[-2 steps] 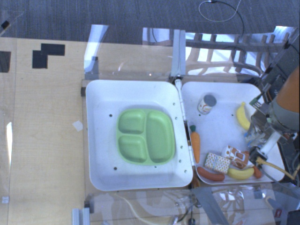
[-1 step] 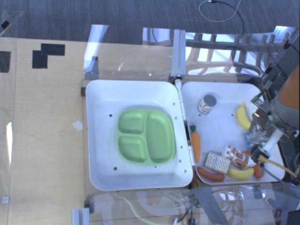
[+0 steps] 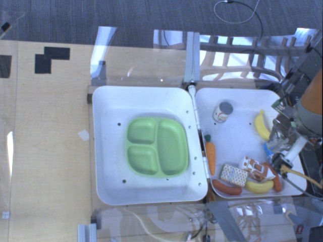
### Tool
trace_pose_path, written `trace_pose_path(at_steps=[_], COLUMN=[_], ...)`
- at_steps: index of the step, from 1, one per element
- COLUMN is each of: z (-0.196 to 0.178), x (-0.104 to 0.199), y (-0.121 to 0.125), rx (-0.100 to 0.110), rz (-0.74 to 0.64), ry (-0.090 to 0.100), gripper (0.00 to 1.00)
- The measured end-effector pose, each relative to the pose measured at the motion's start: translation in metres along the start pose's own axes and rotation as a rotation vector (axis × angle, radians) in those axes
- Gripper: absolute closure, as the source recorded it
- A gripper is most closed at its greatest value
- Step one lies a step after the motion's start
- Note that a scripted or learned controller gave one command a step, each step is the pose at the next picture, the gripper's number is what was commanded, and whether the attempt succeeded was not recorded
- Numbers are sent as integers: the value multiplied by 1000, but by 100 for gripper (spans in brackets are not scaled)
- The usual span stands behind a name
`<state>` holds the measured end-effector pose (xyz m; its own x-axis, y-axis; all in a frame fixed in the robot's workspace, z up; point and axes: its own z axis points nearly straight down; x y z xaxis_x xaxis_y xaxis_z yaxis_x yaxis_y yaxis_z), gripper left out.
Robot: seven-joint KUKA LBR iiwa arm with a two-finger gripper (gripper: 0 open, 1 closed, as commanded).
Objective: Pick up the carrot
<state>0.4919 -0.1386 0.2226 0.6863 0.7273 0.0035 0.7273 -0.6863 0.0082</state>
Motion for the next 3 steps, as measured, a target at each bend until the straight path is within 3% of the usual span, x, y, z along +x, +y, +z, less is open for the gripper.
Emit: trace_pose_path(at_steps=[2, 3], z=[-20, 40], x=[3, 32], y=[1, -36], rx=[-5, 7], rz=[-21, 47], ry=[1, -2], gripper=[100, 100])
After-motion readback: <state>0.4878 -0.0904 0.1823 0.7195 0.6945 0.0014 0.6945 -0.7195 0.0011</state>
